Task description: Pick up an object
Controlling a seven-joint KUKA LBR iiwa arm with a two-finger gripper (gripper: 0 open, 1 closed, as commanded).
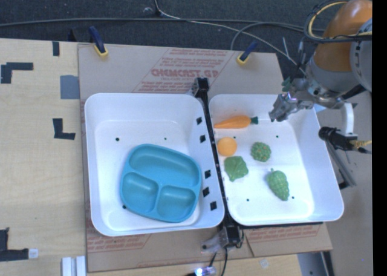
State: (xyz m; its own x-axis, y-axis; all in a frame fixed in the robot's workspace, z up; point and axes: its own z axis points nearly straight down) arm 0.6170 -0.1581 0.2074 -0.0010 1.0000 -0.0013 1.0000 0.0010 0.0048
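Bench: pale wood [36, 147] under a brown cardboard sheet [175, 69] with red print, dark carpet beyond its far edge; two blue-and-yellow clamps [98, 42] pin the sheet at that far edge.
Arm: grey with an orange band [344, 32], above the bench's right side and reaching toward the right bin's far right corner.
Left bin: white and shallow [100, 117]; it carries the tray.
Right bin: white [320, 166], touching the left bin along a black divider strip [208, 147].
Tray: a blue sectioned plate [160, 183], lying flat toward the near side of the left bin (three compartments, nothing in them).
Gripper: [282, 110] above the right bin's far edge, just right of the carrot's green tip; whether its fingers are open or closed cannot be told, and nothing is seen between them.
Carrot: orange [233, 123], lying along the far edge of the right bin, near the divider.
Long green vegetable: [279, 184] toward the right bin's near side.
Broccoli piece: [236, 167] near the divider, just below the orange ball.
Round green piece: [260, 151] mid-bin.
Orange ball: [227, 146] just beside the divider, below the carrot.
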